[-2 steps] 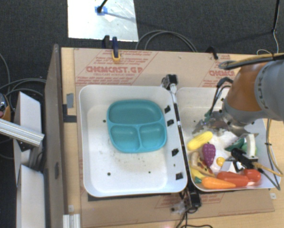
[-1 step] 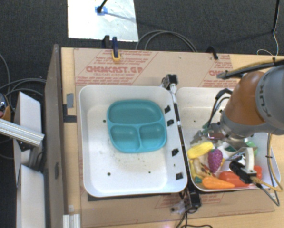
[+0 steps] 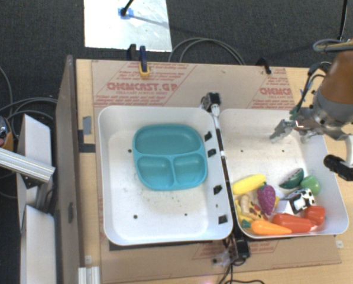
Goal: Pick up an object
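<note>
While the heap of toy food — a yellow plastic banana (image 3: 248,184), a purple grape-like piece (image 3: 266,197), an orange carrot (image 3: 269,228), a red pepper-shaped piece (image 3: 300,219), a green rounded piece (image 3: 310,186) and a small black-and-white block (image 3: 301,201) — lies untouched in the near corner of the right white bin (image 3: 253,136), we judge the task to be at its approach step, with nothing yet picked. Our claw (image 3: 281,131) hangs over the bare far part of that bin, apart from the heap; its fingers look spread somewhat, with nothing between them and nothing touched as far as we can see. Next we think it must travel toward the heap, settle on one piece at its edge, and descend. Beside it, the left white bin (image 3: 114,158) holds a teal divided plastic tray (image 3: 169,157), both on the cardboard-covered desk (image 3: 182,81).
</note>
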